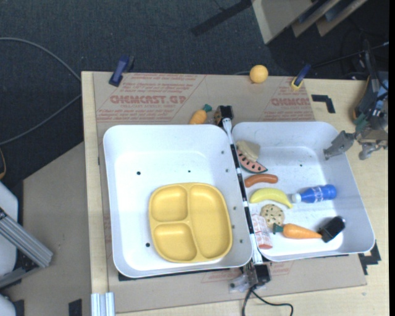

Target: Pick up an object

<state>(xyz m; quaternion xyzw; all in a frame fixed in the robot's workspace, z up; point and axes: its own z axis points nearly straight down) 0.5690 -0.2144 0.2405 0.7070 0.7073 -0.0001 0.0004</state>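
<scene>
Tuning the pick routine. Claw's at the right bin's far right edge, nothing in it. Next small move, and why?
Probably swing the claw left and forward over the blue bottle. It hangs at the right bin rim with its fingers spread and nothing between them, and the bottle is the nearest item, lying with bare floor around most of it.

A tan bench (92, 203) stands on dark blue carpet (55, 31). A thin grey cable (37, 46) curls over the carpet left of the bench. Beyond the bench's far right corner sits a beige cabinet (296, 15). Metal framing (21, 244) lies left of the bench's near edge.
</scene>
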